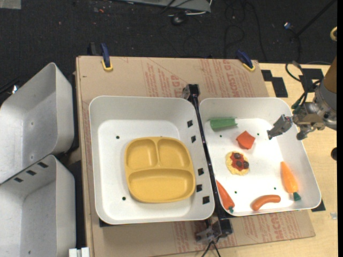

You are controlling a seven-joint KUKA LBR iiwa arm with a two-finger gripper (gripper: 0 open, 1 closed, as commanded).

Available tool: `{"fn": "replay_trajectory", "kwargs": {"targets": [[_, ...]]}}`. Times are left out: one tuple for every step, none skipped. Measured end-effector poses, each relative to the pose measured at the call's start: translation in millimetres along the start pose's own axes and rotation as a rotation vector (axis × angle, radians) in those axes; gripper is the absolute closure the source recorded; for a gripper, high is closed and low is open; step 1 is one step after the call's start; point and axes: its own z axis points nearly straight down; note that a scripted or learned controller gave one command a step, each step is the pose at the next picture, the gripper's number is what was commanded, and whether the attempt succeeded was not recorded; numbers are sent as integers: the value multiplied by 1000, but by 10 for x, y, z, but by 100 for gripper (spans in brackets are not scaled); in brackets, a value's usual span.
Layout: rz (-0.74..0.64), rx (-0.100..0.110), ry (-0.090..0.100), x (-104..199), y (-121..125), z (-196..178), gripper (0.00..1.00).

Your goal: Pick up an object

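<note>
Pincer [282, 126] at the right bin's upper right rim, dark, angled down and leftward into the bin; cannot tell apart or together, nothing visibly held. Grey wrist behind it, reaching in from the right.

Nearest candidate, by judgement: red block [245, 140], left of the pincer and slightly nearer the camera, apart from it. Chunky, faceted, matte, no clear long axis. Green piece [223, 123] farther left, near the bin's back wall, long axis running left-right, smooth plastic look. Small round pizza toy [238, 163] below the block, flat, yellow with dark and red toppings, likely awkward to pinch. Orange carrot [290, 179] below the pincer by the right wall, long axis roughly front-to-back, green tip toward the camera. Red sausage [265, 201] near the front wall, curved, lying left-right. Second carrot-like piece [225, 196] against the left wall, slanted.

Right bin [308, 162] shallow, white, glossy. Left bin [102, 159] alongside, holding a yellow divided plate [159, 169], three compartments, rounded corners. Counter [150, 76] brown board with printed lettering.
</note>
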Motion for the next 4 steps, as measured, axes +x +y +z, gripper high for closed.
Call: {"fn": "replay_trajectory", "kwargs": {"targets": [[-4, -13, -3, 5, 25, -72, 0], [-2, -8, -2, -76, 86, 455, 0], [-3, -8, -1, 2, 101, 917, 0], [-2, -9, -1, 10, 101, 1452, 0]]}}
